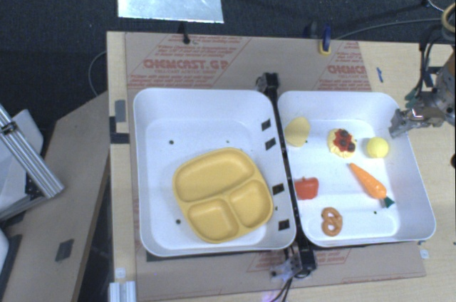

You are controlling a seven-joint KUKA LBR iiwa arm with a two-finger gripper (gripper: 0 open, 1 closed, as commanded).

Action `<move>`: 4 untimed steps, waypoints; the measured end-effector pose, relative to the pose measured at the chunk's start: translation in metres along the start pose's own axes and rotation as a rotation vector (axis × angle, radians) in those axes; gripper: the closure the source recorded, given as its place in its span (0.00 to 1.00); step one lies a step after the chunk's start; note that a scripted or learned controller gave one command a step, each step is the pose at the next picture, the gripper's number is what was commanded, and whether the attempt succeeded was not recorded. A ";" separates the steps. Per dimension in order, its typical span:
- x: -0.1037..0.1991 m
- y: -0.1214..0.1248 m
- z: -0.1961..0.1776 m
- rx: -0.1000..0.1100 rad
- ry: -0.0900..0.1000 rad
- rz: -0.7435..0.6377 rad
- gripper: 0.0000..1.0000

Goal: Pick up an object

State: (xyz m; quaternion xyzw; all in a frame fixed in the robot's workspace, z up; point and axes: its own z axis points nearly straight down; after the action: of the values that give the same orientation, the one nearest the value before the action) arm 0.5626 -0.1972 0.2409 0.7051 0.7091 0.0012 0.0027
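Arm (pixel 445 58): you see it come in at the right edge, and the frame cuts most of it off; an orange patch shows at the top right.
Gripper (pixel 400 122): it sits over the upper right rim of the right bin, near the ball. Its metal parts blur together, so you cannot tell how its tips stand or whether anything is in them.
Right bin (pixel 410 172): it holds six small items, spread apart and none touching another.
Ball (pixel 377 147): yellow, at the upper right of the right bin, the item nearest the gripper.
Carrot (pixel 369 182): orange, lying on a slant below the ball, its dark green end towards the lower right.
Disc (pixel 342 142): pale yellow with red and dark bits on top; too small for you to say what food it copies.
Pale piece (pixel 297 129): yellowish and rounded, at the upper left of the right bin, next to the wall between the bins. Its shape is unclear.
Red piece (pixel 306 187): squat and red-orange, left of centre in the right bin; you cannot make out what it is.
Pretzel (pixel 331 221): tan, near the front wall of the right bin.
Left bin (pixel 164 122): it holds one tray.
Tray (pixel 223 194): yellow, with three compartments, lying flat and turned at an angle, towards the front of the left bin.
Bench (pixel 214 58): brown board with faint red print; the bins cover part of the lettering.
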 end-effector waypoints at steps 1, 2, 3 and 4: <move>0.056 0.003 -0.003 0.003 0.004 -0.005 1.00; 0.102 0.020 -0.006 0.002 0.003 -0.004 1.00; 0.153 0.033 0.008 0.004 0.004 -0.005 1.00; 0.203 0.043 -0.001 0.002 0.004 -0.005 1.00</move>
State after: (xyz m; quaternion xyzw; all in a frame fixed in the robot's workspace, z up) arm 0.6047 0.0063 0.2417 0.7035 0.7107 0.0019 0.0005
